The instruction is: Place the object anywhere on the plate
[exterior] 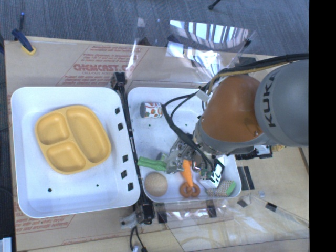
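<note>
The yellow plate (72, 138) looks like smooth, slightly glossy plastic, lying in a matt white plastic bin (21, 156). Right of the plate, a second bin (137, 101) holds a rough-looking beige ball (156, 184) and a shiny orange carrot-like toy (187, 176). The surface (79, 56) under both bins looks like matt brown printed cardboard.

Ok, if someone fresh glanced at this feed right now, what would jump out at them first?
Probably the big grey and orange arm looming over the right bin, its gripper down among a clutter of small items: an orange carrot-like toy, a green piece, a beige ball and a small can. Then the yellow three-compartment plate lying alone in the left bin.
</note>
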You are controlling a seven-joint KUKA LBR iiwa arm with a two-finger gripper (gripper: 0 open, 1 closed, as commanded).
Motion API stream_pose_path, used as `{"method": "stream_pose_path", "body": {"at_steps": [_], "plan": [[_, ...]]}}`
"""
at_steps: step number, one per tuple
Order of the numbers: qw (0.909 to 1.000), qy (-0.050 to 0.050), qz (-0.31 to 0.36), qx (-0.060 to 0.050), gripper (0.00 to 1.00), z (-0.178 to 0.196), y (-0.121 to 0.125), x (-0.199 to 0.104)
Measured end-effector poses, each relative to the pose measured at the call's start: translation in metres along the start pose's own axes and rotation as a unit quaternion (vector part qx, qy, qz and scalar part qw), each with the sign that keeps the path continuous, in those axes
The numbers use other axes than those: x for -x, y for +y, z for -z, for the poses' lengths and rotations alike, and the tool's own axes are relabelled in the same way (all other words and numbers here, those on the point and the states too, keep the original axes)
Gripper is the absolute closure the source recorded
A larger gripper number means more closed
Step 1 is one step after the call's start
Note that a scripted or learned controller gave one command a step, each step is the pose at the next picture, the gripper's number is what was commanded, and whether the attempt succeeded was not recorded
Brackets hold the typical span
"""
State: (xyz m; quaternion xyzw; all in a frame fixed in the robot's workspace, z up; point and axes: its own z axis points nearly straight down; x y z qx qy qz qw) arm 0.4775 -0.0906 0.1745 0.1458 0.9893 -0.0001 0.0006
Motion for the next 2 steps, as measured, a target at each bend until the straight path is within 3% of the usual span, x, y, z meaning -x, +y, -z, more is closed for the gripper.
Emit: {"method": "stream_pose_path", "body": {"at_steps": [1, 2], "plan": [[0.9746, 0.0, -0.224, 0.001, 1.0, 0.0868, 0.1423, -0.0434], [0.9741, 0.0, -0.226, 0.0, 0.0, 0.0863, 0.14, -0.0427]]}}
